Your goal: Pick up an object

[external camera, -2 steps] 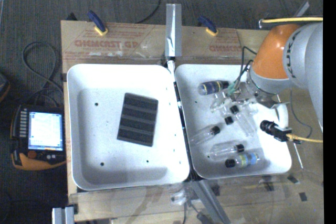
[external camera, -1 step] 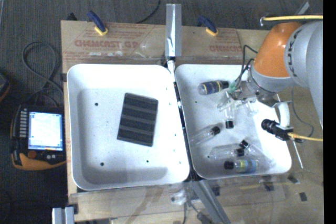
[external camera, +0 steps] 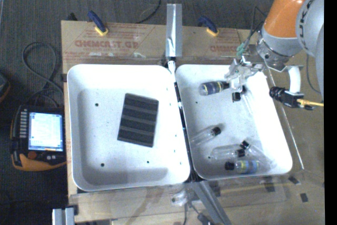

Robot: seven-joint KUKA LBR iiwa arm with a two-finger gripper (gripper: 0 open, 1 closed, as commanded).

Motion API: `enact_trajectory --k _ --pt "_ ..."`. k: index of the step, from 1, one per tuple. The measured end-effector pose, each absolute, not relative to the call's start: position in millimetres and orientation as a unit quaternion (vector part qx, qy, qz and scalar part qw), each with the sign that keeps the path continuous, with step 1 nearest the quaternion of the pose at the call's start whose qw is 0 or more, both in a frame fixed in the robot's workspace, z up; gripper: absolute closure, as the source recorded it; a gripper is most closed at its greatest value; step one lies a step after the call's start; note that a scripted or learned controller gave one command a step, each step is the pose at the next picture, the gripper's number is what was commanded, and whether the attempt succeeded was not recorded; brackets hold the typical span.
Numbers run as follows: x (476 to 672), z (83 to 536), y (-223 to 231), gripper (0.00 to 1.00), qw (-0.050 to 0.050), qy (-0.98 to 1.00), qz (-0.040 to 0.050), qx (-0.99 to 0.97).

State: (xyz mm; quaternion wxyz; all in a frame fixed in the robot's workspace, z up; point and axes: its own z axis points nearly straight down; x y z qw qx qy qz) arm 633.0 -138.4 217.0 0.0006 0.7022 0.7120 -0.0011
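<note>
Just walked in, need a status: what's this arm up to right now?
The arm's gripper is over the back of the right bin, right beside a small dark bottle lying there. More bottles, some clear, lie near that bin's front. The left bin holds a dark ridged block. Nothing visibly picked up yet.

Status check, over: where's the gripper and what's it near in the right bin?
Gripper low over right bin's far end, beside the dark bottle. No grasp visible. Clear bottles clustered near front, untouched. Black ridged pad lies in the left bin.
</note>
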Motion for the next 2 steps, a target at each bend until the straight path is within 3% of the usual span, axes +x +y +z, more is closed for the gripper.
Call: enact_trajectory --k 1,2 --pt "662.4 219.2 -97.6 1.00 0.000 0.682 -0.0012 0.731" --pt "668.1 239.1 -62.7 1.00 0.000 0.668 -0.0013 0.744"
